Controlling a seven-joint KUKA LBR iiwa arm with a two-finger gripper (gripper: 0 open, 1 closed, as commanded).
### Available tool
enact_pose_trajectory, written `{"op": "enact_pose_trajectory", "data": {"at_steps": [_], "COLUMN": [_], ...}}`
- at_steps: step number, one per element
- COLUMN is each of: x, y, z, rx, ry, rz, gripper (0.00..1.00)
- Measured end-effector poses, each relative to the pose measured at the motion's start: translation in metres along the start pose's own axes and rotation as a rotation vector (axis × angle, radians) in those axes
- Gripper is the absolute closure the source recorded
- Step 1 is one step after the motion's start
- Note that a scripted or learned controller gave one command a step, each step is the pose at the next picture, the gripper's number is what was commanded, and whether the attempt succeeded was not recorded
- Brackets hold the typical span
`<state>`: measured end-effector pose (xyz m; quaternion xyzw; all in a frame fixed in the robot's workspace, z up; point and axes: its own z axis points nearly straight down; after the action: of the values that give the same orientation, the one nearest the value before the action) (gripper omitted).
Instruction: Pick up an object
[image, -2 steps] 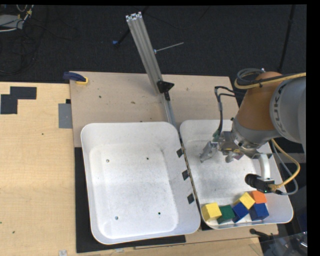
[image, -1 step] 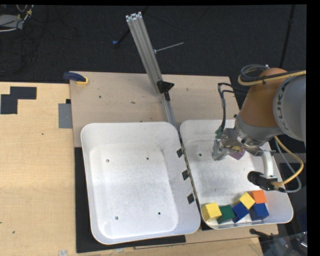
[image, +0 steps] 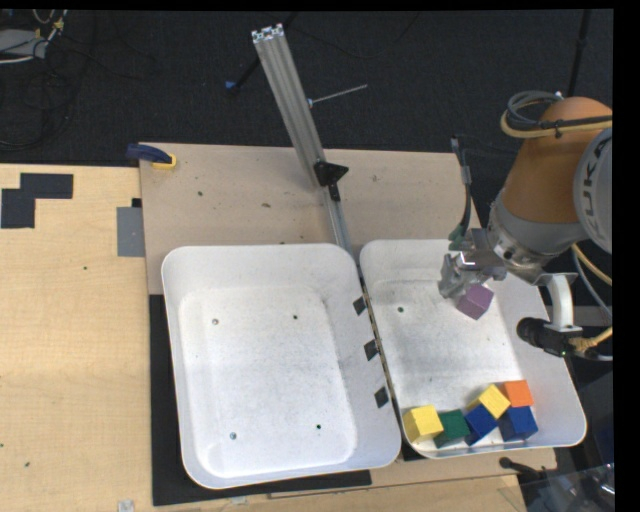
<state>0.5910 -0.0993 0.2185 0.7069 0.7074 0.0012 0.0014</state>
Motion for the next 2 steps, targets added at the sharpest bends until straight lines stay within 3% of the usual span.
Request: {"op": "enact_pose_trajectory", "data": {"at_steps": [1,2], "x": [-0.01,-0.01], "y": [0.004,0.004], "z": [-0.05,-0.066], "rx": [0.001,0.005], "ry": [-0.001,0.001], "rz": [-0.002,-0.002], "gripper": [1.0,1.0]}}
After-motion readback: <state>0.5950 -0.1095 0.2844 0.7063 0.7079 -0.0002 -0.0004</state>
